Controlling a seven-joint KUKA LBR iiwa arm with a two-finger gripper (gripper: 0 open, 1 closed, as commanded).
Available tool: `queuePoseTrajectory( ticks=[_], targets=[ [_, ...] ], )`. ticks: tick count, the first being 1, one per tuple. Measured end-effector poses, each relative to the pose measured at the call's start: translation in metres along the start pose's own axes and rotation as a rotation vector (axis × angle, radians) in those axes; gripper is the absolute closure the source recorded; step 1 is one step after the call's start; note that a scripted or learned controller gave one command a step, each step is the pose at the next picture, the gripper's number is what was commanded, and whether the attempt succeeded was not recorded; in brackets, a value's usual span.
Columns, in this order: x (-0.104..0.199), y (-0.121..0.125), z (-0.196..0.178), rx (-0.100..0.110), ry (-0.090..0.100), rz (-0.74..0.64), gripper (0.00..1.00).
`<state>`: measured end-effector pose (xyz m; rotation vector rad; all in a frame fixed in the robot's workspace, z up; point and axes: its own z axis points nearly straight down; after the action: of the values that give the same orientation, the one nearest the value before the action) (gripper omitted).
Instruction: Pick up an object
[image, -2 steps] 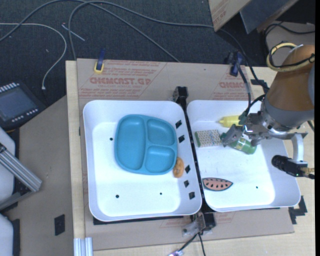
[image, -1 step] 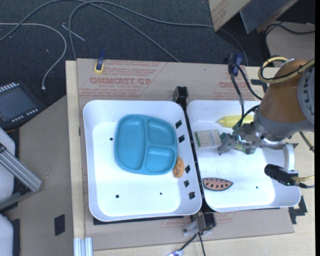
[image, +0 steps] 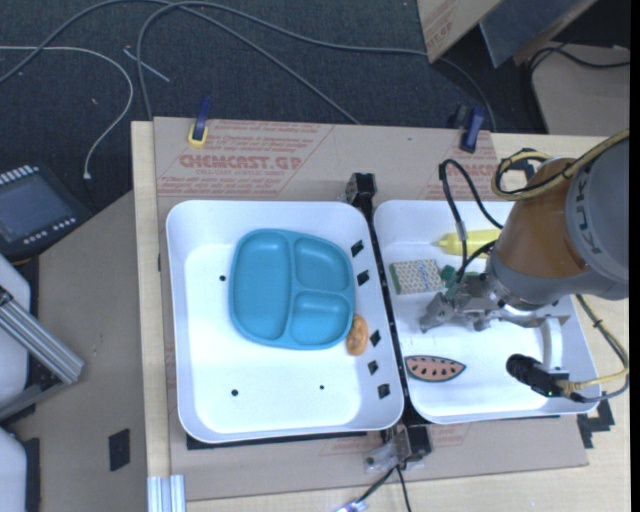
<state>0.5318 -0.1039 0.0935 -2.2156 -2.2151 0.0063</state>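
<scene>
**End effector hanging over right bin, watermelon slice lying just toward the camera**

Camera view: The grey arm with its orange band is reaching in from the right and hanging low over the right shallow white bin (image: 520, 405). Its end effector (image: 452, 312) is sitting near the middle of that bin, but whether it is spread or pressed together cannot be told from this slant, and nothing can be seen pinched in it. The nearest candidate, a flat red-and-green watermelon-slice toy (image: 436, 368), is lying on the bin floor just on the camera side of the end effector, apart from it, its long axis running roughly left to right. A small green-and-white patterned block (image: 413, 275) is resting just beyond the end effector on the far side, and a yellow banana-shaped toy (image: 468, 241) is lying farther back. In the left white bin (image: 200, 390), a light-blue sectioned plastic tray (image: 290, 290) is sitting with a small tan lump (image: 356, 336) touching its right edge. Judging by position, the slice looks the shortest reach.
</scene>
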Motion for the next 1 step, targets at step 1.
queuePoseTrajectory(
  ticks=[1],
  targets=[
    [0.0005,-0.0003,0.0094,-0.004,-0.001,0.000,0.00]
  ],
)
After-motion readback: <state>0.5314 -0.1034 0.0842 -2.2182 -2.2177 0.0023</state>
